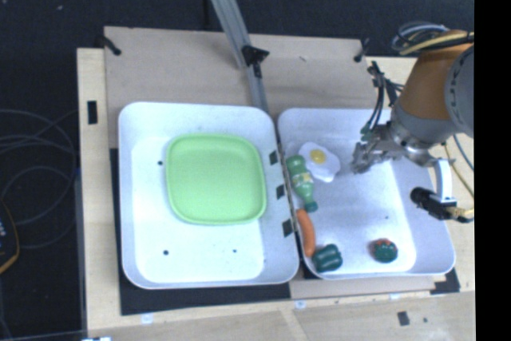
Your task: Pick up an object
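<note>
Five items lay in right bin [363, 124]; gripper [363, 160], grip state unclear, hovered beside fried egg [319, 160]; should centre before descending.

My arm [435, 96] is cut off by the right edge of the picture. My tool [363, 160] is too small and blurred to tell how its fingers stand. The worktop [96, 251] runs off the bottom edge.

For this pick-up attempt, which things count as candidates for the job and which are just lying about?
Part of the job:
claw
fried egg toy
green bottle
carrot
green block
red-and-green ball
right bin

Just lying about:
green plate
left bin
</note>
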`<state>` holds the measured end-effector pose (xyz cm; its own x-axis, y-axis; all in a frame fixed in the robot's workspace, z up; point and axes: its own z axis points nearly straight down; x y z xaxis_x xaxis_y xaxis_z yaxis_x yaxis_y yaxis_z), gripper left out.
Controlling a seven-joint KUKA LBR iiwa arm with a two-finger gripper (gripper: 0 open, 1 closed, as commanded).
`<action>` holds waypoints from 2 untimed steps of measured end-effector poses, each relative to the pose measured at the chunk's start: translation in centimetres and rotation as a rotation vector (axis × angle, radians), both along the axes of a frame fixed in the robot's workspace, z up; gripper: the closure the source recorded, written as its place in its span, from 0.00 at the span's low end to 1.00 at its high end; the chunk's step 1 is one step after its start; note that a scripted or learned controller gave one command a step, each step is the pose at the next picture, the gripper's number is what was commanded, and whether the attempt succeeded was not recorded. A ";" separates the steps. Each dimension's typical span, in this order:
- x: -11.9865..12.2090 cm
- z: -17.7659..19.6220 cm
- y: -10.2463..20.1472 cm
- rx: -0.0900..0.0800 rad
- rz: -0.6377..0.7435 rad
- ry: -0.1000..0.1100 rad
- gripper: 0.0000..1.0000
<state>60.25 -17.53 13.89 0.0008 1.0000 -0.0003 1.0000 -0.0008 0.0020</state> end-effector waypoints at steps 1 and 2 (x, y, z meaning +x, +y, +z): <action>0.0 4.3 0.2 0.000 0.001 -0.002 1.00; 0.1 9.6 0.1 -0.001 0.001 -0.003 1.00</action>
<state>60.38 -17.44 23.46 0.0002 1.0000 -0.0012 1.0000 -0.0002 0.0053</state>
